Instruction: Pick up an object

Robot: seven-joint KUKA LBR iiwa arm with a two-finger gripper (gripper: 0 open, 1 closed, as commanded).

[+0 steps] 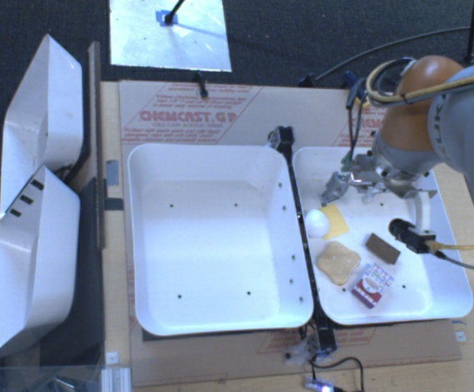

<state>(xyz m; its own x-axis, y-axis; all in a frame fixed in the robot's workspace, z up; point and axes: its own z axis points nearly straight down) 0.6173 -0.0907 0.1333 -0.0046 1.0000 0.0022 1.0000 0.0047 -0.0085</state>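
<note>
The right bin point(445, 288) holds several objects. A white egg-shaped ball point(316, 221) lies by the bin's left wall, touching a flat yellow piece point(337, 218). Below them are a tan bread-like lump point(338, 261), a brown block point(382, 248) and a red-and-white packet point(372, 285). My gripper point(334, 189) hangs over the upper left part of this bin, just above the yellow piece and the ball. I see nothing held in it. The grey arm with its orange band point(424, 80) comes in from the upper right.
The left bin point(220, 158) sits beside the right one, with a black clamp strip point(298, 219) between them. Two spare white bins point(33, 219) lean at the far left. A metal plate point(170, 23) lies at the back. Cables point(457, 256) trail over the right bin's edge.
</note>
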